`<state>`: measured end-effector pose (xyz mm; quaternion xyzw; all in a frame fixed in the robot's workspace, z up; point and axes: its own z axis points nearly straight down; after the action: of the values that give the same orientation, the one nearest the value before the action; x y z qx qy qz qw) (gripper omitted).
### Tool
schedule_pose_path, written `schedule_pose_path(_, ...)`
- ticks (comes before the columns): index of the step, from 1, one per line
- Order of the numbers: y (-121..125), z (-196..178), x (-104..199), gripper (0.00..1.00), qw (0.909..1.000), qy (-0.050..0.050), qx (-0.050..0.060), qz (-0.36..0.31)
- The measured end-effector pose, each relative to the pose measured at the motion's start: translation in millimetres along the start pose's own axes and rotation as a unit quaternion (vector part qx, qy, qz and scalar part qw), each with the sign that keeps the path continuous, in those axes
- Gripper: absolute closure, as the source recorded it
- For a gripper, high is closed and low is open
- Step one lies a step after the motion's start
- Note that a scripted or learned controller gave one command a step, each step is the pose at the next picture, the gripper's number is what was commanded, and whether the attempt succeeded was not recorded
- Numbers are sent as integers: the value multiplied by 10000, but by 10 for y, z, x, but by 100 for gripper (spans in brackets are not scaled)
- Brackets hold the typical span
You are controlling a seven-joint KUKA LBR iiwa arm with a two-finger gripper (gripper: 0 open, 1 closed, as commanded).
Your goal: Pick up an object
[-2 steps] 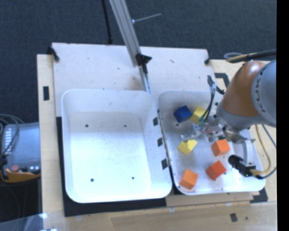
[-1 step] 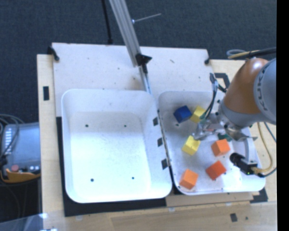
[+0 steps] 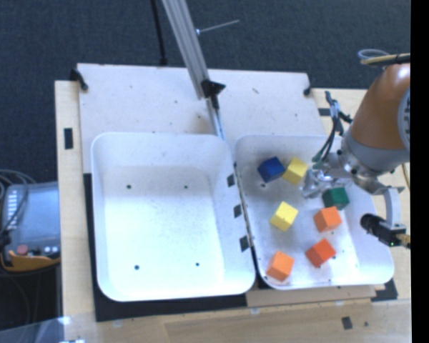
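Arm poised low over the right bin (image 3: 372, 266) among loose coloured cubes.
The gripper (image 3: 316, 184) hangs just beside the green cube (image 3: 336, 198), with a yellow cube (image 3: 296, 170) and the blue cube (image 3: 271, 168) just beyond it; whether it is spread or pinching cannot be told. Three orange cubes (image 3: 327, 219) (image 3: 320, 252) (image 3: 280, 266) and a second yellow cube (image 3: 284, 215) lie nearer the front rim.

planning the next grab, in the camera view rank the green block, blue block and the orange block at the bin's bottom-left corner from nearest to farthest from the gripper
1. Green block: right beside the gripper, on its right.
2. Blue block: up and left, toward the bin's far side.
3. Orange block: at the bin's near left corner, farthest.
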<state>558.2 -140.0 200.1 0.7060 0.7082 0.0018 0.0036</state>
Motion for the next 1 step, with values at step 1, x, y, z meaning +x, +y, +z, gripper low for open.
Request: schedule_pose_path(1, 48, -613, 0, 100, 10000, 1, 17, -2)
